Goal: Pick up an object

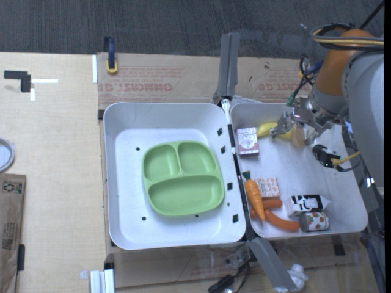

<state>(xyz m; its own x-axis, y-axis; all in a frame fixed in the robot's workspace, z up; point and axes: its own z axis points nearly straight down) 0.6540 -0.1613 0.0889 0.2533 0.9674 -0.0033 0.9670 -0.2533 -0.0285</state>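
The gripper [297, 129] is seen low at the back of the right bin [342, 182], beside a yellow banana [267, 129]; whether anything is pinched cannot be told. A miss is judged likely, since the curved banana lies against the bin wall, while the carrot [254, 198] and small boxes [247, 141] lie well apart nearer the front.

A yellow banana [267, 129] lies flat at the far end of the right bin [342, 182], just right of a small pink carton [247, 141]; its right end is hidden under the pincer [292, 126], possibly touching it.
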